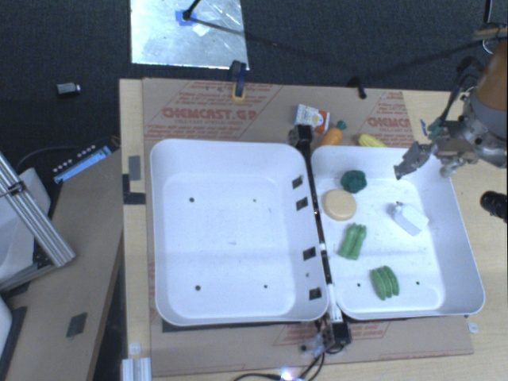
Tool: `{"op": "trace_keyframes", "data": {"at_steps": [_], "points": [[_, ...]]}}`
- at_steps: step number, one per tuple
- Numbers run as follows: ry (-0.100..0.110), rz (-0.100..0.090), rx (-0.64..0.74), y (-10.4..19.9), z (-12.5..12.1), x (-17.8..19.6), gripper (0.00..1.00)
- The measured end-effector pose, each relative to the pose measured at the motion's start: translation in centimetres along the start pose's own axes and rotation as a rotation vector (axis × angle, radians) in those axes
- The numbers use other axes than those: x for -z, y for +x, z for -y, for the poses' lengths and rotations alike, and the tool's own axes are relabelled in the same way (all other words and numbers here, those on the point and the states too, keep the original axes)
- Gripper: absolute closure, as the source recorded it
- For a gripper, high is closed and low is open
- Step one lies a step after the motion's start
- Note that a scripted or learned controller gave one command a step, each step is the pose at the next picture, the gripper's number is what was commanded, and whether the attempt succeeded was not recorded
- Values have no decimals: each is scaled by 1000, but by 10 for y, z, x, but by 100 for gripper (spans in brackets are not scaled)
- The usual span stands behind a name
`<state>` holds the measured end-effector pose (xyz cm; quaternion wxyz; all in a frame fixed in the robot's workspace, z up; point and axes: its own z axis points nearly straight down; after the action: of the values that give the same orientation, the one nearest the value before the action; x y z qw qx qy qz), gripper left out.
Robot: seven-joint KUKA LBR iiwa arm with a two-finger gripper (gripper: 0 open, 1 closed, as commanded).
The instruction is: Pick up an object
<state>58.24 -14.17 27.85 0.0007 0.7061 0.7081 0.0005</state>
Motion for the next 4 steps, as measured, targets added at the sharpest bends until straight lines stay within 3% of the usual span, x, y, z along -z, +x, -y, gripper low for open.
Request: {"op": "trace_keyframes", "data": {"at_steps": [1,2,3,4], "points": [[5,-4,9,87,-17,-73,0],[-3,0,2,81,-18,-58,100],[3,-1,3,110,-5,-96,100],[-19,-10,17,251,-36,55,100]]}}
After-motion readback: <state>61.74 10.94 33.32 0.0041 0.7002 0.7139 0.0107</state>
